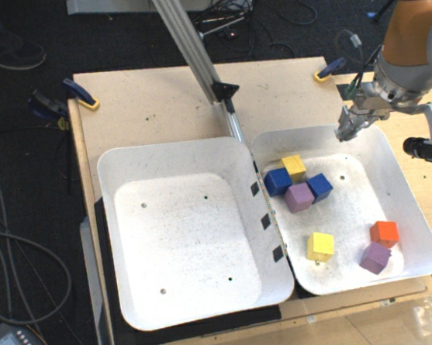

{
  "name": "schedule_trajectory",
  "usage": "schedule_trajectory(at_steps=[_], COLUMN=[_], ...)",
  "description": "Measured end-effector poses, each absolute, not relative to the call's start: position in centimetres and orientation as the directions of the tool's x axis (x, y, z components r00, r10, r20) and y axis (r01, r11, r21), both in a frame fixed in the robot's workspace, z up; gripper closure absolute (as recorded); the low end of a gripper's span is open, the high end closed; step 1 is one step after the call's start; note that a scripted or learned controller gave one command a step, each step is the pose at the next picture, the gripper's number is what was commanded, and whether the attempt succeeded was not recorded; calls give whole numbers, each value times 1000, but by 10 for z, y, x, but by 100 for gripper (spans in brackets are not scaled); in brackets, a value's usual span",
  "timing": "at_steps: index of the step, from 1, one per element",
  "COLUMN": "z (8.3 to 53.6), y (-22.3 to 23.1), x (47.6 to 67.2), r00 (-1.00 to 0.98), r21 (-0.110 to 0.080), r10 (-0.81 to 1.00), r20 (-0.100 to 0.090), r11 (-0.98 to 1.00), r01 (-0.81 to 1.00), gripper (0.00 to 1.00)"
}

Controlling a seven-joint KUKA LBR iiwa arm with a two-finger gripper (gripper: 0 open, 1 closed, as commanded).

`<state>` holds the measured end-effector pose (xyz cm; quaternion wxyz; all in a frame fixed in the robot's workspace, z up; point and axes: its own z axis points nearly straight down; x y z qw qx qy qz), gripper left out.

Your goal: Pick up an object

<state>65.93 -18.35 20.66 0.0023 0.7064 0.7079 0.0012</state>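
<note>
I see my gripper (349, 129) above the right bin's (405, 184) upper-right rim; I cannot tell its opening. Blocks lie below it.

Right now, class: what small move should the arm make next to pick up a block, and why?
Probably move the gripper down-left toward the blue block. The gripper sits at the right bin's far rim, holding nothing, and this block is closest.

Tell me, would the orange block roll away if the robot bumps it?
Probably not. The orange block looks like a cube with flat faces, so it would likely slide or tip rather than roll. It seems stiff, keeping sharp edges. It sits close to a purple block near the bin's rim, so a push might jam it there.
</note>
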Motion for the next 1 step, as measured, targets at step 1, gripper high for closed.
schedule_trajectory(at_steps=[1], z=[209], y=[-136], x=[627], r00=[-6], r21=[-1], r10=[1000], r20=[1], r11=[6], r01=[1000], gripper=[100])
